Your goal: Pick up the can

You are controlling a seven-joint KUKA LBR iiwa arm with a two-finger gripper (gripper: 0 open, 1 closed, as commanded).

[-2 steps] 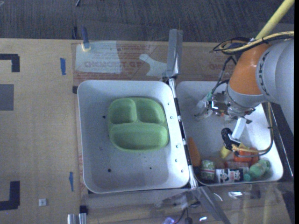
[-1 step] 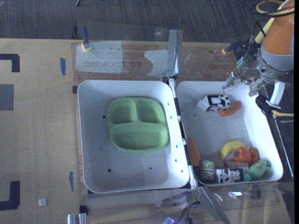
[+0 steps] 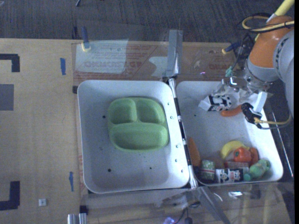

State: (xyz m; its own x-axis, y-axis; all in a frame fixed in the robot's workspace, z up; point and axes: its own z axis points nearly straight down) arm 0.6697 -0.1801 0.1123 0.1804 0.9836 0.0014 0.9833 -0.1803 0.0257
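Note:
The can [image 3: 207,169], small with a green label, stands in the right bin [image 3: 205,129] at its near left corner, next to the bin's divider wall. My gripper [image 3: 235,91] hangs over the far right part of that bin, well away from the can. Directly to its left and touching or nearly touching it lies a black-and-white cow-pattern carton [image 3: 216,102]. An orange carrot-like piece [image 3: 231,112] lies just below the gripper.
Near the can sit a second small carton [image 3: 232,175], a banana [image 3: 231,148], an orange-red toy [image 3: 243,155], a green toy [image 3: 259,168] and a carrot [image 3: 194,151] along the divider. The left bin [image 3: 93,167] holds a green divided plate [image 3: 138,123].

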